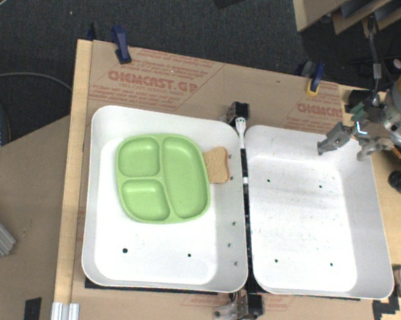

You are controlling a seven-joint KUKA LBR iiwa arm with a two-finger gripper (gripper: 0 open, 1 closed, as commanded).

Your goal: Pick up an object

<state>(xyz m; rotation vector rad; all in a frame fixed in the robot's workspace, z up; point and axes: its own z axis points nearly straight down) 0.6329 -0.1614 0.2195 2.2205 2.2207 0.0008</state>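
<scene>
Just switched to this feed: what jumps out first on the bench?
The green divided plate in the left bin, bright against the white, with a tan biscuit-like piece touching its right rim. Next, the gripper over the right bin's far right corner, fingers spread, holding nothing.

The claw [351, 143] hangs at upper right, fingers spread apart, gripping nothing.

Single fixed camera above bench [197, 77], looking down at a slant; both white bins [99, 252] fit in frame, mid-range; arm side at right seems cropped
</scene>
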